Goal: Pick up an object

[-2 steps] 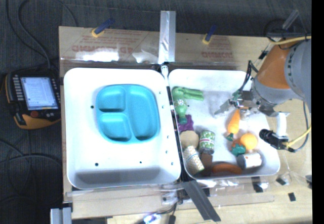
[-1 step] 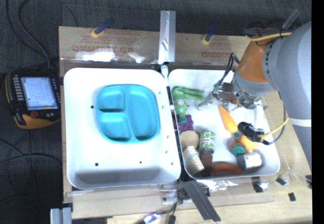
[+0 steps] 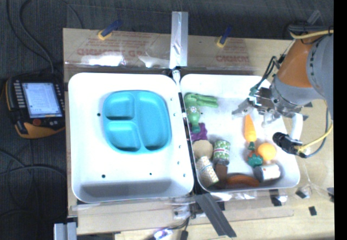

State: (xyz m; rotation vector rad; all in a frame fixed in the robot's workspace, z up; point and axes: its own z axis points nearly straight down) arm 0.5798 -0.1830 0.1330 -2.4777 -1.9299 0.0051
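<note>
Dark carpet strewn with black cables surrounds a wooden bench (image 3: 81, 41) on which two shallow white bins sit side by side, seen from above at a slant. On the floor to the left lies a handheld control pendant (image 3: 35, 104), its screen lit, ringed in orange.

A blue divided tray (image 3: 136, 120) with three compartments lies in the left bin (image 3: 87, 179). The right bin (image 3: 227, 83) holds a cluster of small toys: a green hair dryer (image 3: 199, 101) near the top left, a purple piece (image 3: 197, 131) just below it, and a small can with a green label (image 3: 221, 150) near the middle. A brown item (image 3: 240, 181) runs along the bottom wall. Toward the right, an orange carrot (image 3: 249, 128) lies upright in the frame, with a round orange fruit (image 3: 266, 152) just beside its lower end and a dark-ended can (image 3: 267, 172) below that.

Reaching in from the right, the grey arm, its orange band (image 3: 297, 65) showing above the wrist, brings the gripper (image 3: 259, 110) over the upper right part of the right bin, just above the top of the carrot. Its two fingers are spread apart, one to each side, and nothing sits between them.
</note>
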